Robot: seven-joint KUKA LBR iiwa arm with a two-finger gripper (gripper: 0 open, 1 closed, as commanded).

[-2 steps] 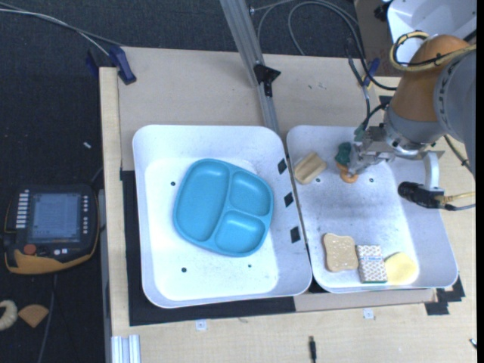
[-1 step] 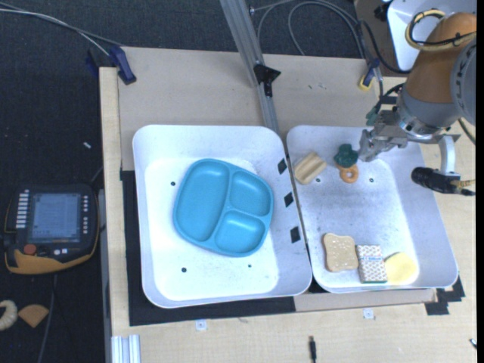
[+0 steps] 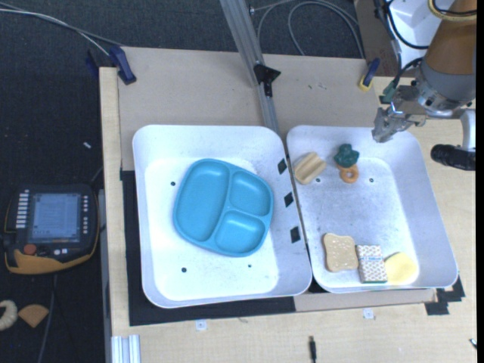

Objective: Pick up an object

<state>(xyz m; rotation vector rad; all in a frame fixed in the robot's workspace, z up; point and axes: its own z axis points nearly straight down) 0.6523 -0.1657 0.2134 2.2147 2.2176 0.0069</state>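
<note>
Six objects lie ungrasped in the right bin (image 3: 423, 195); gripper (image 3: 383, 129) hovers at its far rim, state indeterminate; pickup remains.

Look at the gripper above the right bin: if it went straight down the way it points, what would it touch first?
Probably the bare floor near the far rim of the shallow white right bin. The gripper hangs to the right of the small dark-teal lumpy object, though depth is unclear from this slanted view.

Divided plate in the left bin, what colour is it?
Light blue plate, seen in the camera view.
</note>
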